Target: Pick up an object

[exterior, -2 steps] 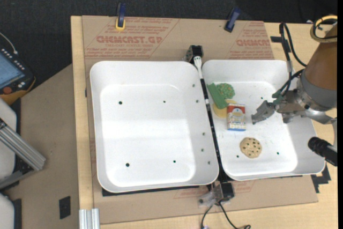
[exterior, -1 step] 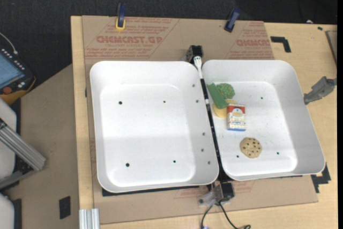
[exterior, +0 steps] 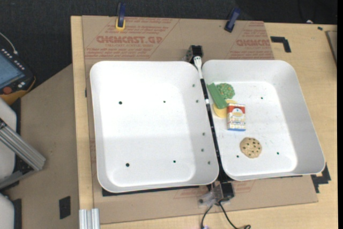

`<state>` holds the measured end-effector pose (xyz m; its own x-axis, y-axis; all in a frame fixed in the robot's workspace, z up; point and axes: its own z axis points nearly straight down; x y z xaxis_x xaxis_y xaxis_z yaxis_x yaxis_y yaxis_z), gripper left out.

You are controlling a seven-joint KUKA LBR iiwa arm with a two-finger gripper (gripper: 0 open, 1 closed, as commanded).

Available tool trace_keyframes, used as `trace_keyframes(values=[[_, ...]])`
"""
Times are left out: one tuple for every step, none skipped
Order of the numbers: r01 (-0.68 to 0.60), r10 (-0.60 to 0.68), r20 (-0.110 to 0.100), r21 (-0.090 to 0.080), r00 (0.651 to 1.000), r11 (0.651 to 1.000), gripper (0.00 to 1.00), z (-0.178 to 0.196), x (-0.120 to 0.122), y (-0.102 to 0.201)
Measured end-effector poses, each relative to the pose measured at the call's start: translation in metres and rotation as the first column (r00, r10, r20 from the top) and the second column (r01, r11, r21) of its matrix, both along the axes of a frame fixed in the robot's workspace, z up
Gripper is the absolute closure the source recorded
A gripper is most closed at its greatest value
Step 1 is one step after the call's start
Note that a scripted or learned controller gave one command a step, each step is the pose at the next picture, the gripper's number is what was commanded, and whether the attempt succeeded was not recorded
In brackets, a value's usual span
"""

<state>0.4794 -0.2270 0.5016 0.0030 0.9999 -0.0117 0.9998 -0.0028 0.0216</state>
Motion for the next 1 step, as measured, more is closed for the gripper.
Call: trace_keyframes(values=[[-0.003, 0.003, -0.015, 0.006, 1.0, 1.0, 1.0, 0.0011, 0.0007, 0.0026]])
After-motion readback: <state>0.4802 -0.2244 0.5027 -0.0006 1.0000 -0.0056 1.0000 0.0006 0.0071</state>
